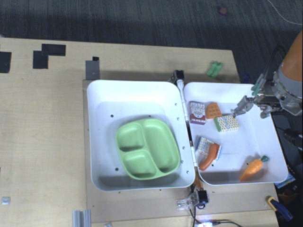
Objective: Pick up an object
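The right bin holds several small items: a maroon and white packet, an orange piece, a speckled white box, a red-orange sausage lying on a striped packet, and a toy carrot. My gripper hangs over the upper right part of that bin, just right of the speckled box. Its fingers are spread open and nothing sits between them. One fingertip is close to the box's upper right corner.
A green divided plate lies in the left bin. A small green object rests on the bench behind the right bin. A black divider runs between the bins.
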Robot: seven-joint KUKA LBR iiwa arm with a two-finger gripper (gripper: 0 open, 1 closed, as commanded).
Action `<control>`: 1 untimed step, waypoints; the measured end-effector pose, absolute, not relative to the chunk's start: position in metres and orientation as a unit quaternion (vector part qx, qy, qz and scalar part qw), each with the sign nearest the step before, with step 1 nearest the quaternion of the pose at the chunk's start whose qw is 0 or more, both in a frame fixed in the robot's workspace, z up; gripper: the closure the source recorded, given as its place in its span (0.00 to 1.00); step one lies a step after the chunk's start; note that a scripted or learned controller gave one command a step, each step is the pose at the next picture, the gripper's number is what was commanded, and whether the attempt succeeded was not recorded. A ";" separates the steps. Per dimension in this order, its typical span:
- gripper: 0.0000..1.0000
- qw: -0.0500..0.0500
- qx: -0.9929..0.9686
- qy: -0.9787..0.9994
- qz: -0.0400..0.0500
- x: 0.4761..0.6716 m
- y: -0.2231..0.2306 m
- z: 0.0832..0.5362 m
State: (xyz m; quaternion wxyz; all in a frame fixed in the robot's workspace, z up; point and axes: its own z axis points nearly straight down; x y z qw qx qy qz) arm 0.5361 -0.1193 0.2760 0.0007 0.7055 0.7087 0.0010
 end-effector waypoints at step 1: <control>0.00 0.000 0.706 0.708 0.000 0.551 -0.116 0.146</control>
